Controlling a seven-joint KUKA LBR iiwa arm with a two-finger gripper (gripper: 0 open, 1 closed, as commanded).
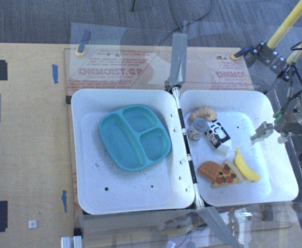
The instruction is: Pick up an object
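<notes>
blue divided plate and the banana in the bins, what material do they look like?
Blue plate: likely moulded plastic, matte, uniform colour, soft rounded compartment ridges. Banana: looks like a plastic toy, even yellow, smooth, faint sheen, though a real one can't be ruled out.

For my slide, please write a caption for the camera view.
Robot hand over the right bin with banana, pizza slice and croissant; left bin holds a teal divided plate.

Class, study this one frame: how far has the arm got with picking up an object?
Done: nothing appears lifted. The banana, pizza slice and croissant lie in the right bin. In hand: the gripper sits over that bin's right side, nothing visibly held. Left: the whole pick.
</notes>
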